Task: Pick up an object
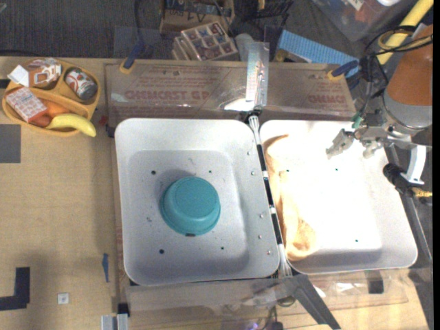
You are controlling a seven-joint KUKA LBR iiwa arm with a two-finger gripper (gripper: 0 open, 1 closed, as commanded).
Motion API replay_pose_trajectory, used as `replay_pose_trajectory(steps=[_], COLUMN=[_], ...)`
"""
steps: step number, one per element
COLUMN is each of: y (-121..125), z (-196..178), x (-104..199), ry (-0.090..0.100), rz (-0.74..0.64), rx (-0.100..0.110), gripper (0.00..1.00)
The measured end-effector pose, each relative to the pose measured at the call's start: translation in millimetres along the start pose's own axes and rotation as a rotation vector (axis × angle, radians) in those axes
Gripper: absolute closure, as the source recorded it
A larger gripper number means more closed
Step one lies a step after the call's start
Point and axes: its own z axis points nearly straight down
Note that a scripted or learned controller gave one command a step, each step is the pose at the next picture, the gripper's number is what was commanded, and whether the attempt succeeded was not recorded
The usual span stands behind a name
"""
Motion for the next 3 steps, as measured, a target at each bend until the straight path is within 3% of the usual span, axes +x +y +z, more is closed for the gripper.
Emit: replay_pose_trajectory(steps=[1,2,3], y=[-0.7,-20.6,-19.3], z=[-11.4,73.5,62.2], x=[-11.8,76.7,76.2], ry=[-0.001,0.001,0.002], rz=[0.036,-0.003,0.0], rx=[-0.002,0.001,-0.005], gripper=[0.0,0.0,1.0])
